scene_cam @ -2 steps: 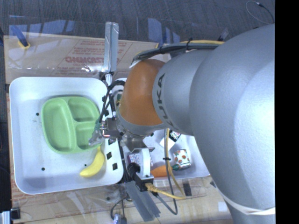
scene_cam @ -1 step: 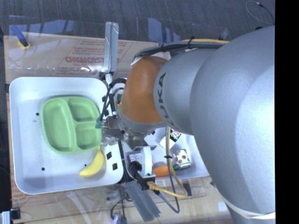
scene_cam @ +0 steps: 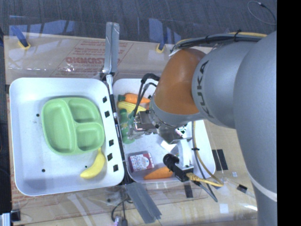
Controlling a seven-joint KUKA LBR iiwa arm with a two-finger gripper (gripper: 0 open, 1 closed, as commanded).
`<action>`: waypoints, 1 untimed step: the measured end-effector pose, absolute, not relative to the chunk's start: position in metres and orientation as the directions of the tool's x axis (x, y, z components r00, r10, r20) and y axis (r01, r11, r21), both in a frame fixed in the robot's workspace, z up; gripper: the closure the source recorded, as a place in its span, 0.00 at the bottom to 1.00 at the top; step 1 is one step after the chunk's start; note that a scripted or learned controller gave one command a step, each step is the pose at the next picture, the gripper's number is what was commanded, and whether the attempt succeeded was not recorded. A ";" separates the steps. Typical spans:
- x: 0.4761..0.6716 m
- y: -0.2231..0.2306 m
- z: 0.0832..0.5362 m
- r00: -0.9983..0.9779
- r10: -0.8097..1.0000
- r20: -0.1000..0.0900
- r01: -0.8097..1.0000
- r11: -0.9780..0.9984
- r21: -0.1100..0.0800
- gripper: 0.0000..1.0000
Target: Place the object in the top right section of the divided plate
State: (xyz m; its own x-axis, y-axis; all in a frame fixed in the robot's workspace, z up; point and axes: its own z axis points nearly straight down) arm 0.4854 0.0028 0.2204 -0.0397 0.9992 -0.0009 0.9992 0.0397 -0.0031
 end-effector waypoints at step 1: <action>0.477 -0.005 0.211 -0.130 0.991 0.002 0.991 0.130 -0.005 1.00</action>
State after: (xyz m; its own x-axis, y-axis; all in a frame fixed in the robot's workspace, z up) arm 0.4771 -0.0048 0.2112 -0.1303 0.9915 0.0015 0.9915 0.1303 -0.0050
